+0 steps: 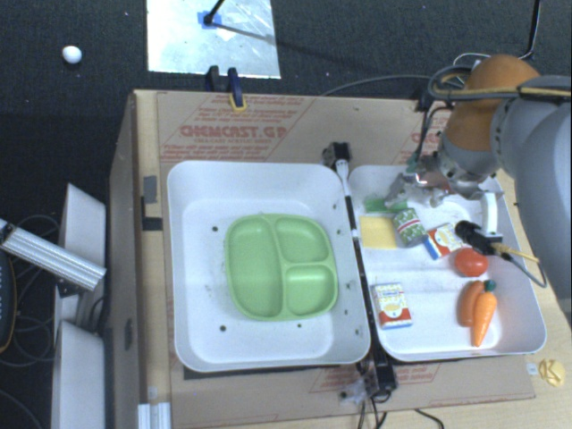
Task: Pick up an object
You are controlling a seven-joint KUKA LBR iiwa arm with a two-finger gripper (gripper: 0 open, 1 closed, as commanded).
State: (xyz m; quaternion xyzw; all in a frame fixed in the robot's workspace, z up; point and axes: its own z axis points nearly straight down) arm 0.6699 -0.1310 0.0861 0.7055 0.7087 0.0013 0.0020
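The right bin (527, 329) holds several small things. A yellow flat block (377, 232) lies at its left side, with a green and white can (408, 226) beside it. A red, white and blue packet (441, 240) lies near a red tomato (470, 263). An orange carrot (478, 310) rests at the front right, and a small red and yellow box (391, 305) at the front left. My gripper (413, 186) hangs low over the bin's back left part, just above the can and a green scrap (375, 206). Nothing shows between its tips.
The left bin (192, 239) holds a green divided plate (281, 266). A black divider with a clamp (340, 155) runs between the bins. The grey arm (527, 141) fills the right back corner. Cardboard (232, 128) lies behind the bins.
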